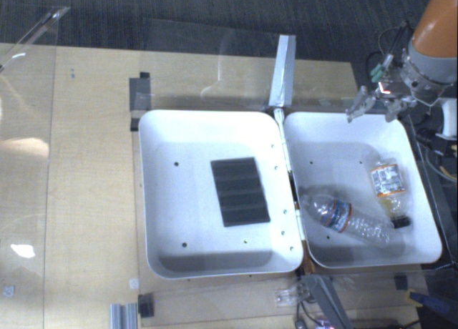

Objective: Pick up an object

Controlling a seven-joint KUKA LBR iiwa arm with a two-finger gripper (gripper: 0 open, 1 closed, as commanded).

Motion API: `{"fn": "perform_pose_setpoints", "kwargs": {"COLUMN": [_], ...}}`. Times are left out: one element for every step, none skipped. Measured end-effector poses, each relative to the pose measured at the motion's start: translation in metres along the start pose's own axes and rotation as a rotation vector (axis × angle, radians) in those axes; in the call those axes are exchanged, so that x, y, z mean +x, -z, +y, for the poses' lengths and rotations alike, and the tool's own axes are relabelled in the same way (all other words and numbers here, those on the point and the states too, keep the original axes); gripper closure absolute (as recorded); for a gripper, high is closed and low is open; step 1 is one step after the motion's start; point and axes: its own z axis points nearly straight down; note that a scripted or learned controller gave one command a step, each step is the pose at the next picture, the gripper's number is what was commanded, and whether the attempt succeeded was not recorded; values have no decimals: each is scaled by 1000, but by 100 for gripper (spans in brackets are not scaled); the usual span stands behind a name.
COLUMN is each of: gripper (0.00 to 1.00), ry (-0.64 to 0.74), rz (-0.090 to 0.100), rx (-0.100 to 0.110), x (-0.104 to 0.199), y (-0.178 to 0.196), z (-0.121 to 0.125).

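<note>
In the right bin [315, 141] a crushed clear plastic bottle [348, 220] with a blue label lies on its side near the front. Beside it, to the right, lies a small bottle [388, 182] with an orange and white label and a dark cap. A black ridged pad [240, 192] lies flat in the left bin [164, 149]. My gripper [374, 109] hangs over the far rim of the right bin, well behind both bottles. Its fingers are spread open with nothing between them.
A metal post [282, 70] rises behind the seam between the two bins. Cables and fittings [436, 156] crowd the bench's right side. A clear panel [28, 163] covers the wooden bench on the left.
</note>
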Motion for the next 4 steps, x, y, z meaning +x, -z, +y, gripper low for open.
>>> {"fn": "perform_pose_setpoints", "kwargs": {"gripper": [0, 0, 0, 100], "ry": [153, 242, 261, 263], "rz": [-1, -3, -2, -3], "rx": [-1, -7, -5, -14], "x": [-60, -60, -59, -57], "y": [-154, -162, -164, -150], "z": [-18, -68, -17, -14]}}
